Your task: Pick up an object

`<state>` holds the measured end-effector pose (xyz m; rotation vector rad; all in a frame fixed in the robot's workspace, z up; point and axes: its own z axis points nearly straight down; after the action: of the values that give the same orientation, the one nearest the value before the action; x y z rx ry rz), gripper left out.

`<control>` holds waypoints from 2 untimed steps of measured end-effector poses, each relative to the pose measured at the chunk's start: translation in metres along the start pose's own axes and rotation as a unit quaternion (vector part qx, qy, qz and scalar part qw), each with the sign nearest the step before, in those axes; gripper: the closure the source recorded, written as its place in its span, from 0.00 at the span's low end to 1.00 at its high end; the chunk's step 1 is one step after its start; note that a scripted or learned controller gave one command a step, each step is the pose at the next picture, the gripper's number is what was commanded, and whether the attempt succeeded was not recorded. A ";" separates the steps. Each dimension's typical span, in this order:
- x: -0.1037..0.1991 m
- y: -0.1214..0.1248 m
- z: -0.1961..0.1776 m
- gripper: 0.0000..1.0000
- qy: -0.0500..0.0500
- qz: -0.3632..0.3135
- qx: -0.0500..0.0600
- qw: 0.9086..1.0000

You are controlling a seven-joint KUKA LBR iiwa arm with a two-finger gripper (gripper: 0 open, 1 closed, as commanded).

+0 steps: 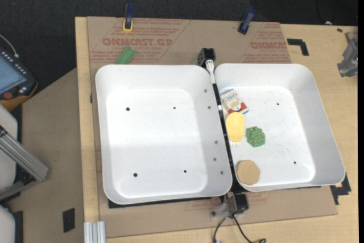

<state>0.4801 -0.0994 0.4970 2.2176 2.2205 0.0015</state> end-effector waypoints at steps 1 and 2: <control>0.028 -0.001 0.080 1.00 0.002 -0.001 0.006 1.000; 0.063 -0.002 0.143 1.00 0.002 -0.001 0.005 1.000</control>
<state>0.4790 -0.0364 0.3535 2.2224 2.2298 -0.0072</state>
